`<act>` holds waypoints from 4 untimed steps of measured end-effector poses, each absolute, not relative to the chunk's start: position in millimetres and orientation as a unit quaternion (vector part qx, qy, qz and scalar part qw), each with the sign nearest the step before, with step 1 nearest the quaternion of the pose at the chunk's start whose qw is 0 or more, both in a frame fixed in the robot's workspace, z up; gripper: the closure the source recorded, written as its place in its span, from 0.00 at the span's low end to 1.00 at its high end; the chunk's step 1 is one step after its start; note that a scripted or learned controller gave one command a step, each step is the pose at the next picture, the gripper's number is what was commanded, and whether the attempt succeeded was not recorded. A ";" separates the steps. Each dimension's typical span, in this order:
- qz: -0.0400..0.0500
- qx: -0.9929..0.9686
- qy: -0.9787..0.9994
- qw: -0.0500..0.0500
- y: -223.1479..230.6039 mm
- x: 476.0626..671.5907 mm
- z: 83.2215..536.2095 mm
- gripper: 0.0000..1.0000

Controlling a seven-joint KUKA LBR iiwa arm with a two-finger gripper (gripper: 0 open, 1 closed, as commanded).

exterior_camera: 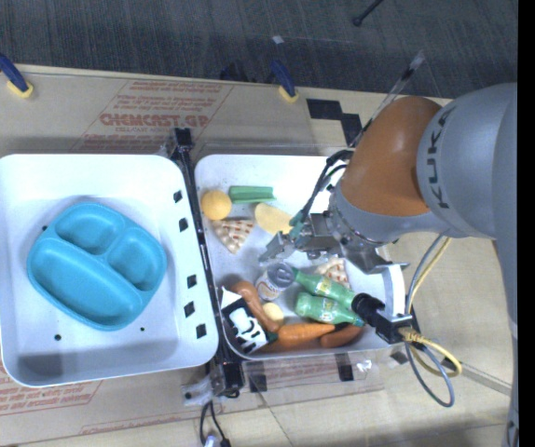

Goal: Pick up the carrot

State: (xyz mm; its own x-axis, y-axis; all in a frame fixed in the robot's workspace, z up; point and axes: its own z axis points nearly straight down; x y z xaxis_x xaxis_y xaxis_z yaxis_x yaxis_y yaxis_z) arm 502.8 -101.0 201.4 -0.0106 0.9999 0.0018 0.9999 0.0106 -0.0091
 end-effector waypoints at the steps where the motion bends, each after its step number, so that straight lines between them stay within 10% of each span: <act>1: 0.005 -0.709 -0.705 0.004 -118.7 579.6 138.6 0.00; 2: 0.004 -0.797 -0.604 -0.007 -107.2 649.5 99.5 0.00; 3: -0.002 -0.819 -0.573 -0.001 -84.2 659.1 198.3 0.00; 4: 0.007 -0.807 -0.590 0.005 -90.0 653.7 93.8 0.00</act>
